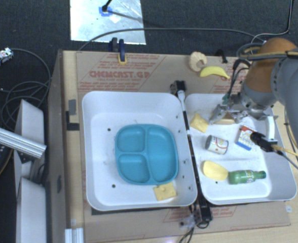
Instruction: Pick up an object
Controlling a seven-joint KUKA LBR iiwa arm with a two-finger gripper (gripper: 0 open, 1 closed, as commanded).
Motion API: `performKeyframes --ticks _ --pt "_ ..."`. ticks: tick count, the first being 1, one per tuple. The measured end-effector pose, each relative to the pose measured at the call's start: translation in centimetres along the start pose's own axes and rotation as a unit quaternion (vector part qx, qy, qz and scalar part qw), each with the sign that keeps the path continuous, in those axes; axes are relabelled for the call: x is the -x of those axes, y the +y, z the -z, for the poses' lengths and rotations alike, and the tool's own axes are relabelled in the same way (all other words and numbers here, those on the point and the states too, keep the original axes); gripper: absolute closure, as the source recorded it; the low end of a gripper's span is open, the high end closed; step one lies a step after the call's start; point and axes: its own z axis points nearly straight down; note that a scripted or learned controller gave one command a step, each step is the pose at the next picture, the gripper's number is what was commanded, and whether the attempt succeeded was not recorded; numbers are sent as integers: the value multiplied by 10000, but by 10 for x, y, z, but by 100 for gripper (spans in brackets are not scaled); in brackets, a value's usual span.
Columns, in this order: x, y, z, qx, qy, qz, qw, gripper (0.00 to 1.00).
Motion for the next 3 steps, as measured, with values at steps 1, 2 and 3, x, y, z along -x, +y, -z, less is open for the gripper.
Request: performKeyframes --ticks 1,2,3 --pt "18 20 1 11 -5 4 10000 0" --pt "18 21 13 32 -13 17 10000 100" --pt "-72 -20 102 20 2 11 10000 100"
